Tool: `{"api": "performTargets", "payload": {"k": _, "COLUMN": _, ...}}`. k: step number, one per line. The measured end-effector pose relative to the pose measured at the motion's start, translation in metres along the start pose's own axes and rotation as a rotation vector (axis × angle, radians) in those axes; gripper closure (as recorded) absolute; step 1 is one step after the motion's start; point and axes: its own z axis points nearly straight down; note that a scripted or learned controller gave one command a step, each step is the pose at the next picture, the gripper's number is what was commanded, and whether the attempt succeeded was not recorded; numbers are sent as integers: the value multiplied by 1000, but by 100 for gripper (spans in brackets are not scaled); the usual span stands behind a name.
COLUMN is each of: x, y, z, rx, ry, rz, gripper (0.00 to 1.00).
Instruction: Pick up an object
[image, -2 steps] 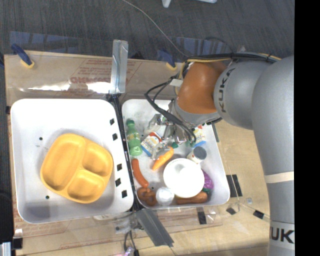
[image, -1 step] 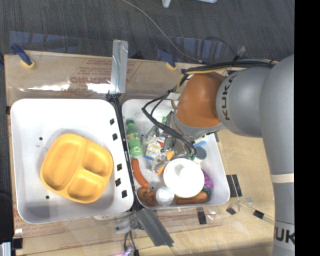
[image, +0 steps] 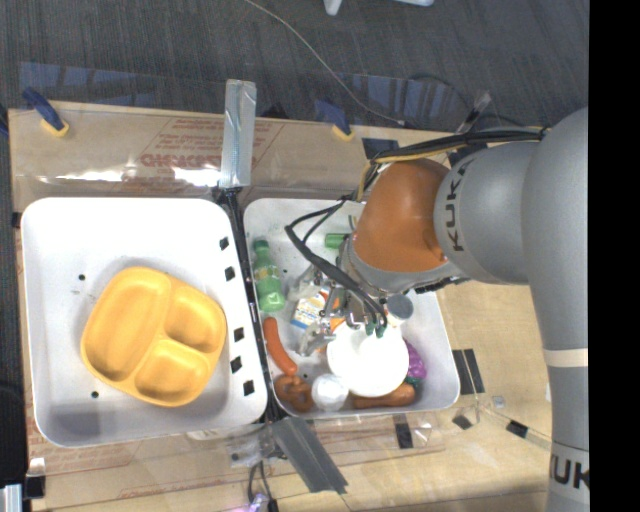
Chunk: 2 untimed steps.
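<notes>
- The arm (image: 500, 215) reached from the right over the right bin (image: 440, 345).
- The gripper (image: 345, 310) sat low among the clutter, by a white plate (image: 368, 365); whether it was open or gripped anything could not be told.
- A green bottle (image: 267, 280), an orange sausage (image: 279, 347) and a purple item (image: 415, 366) lay in that bin.
- A yellow tray (image: 153, 334) lay in the left bin (image: 60, 230).
</notes>
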Motion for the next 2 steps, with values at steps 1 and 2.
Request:
{"api": "performTargets", "payload": {"k": 1, "x": -2, "y": 2, "z": -10, "rx": 0, "ry": -2, "rz": -8, "gripper": 100}}
{"api": "performTargets", "payload": {"k": 2, "x": -57, "y": 24, "z": -105, "rx": 1, "ry": -10, "rz": 28, "gripper": 100}}
